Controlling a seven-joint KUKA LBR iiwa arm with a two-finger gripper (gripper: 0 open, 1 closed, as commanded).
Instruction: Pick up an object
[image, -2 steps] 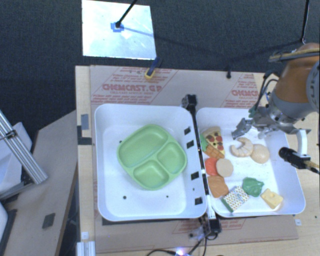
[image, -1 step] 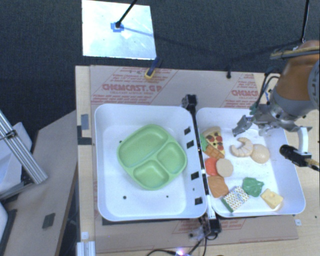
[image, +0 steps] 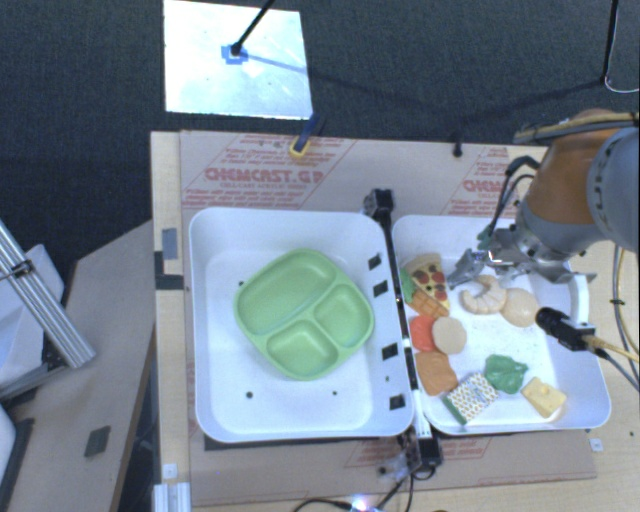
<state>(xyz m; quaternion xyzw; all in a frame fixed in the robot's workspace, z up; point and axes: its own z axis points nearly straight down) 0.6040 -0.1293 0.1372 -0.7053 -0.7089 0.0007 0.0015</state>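
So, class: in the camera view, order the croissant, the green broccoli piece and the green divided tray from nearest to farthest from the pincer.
From the pincer:
1. Croissant, just below it, right bin.
2. Broccoli piece, lower in the right bin.
3. Green divided tray, left bin.

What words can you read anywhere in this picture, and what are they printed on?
"CHEMCAST G P": red print on the brown paper-covered sheet under the two white bins, at its upper left; the last letters are blurred, so that reading is unsure.
Red print at the sheet's upper right: the same kind of lettering, partly hidden and too blurred to read.
Smaller red lines under each: too small to read.
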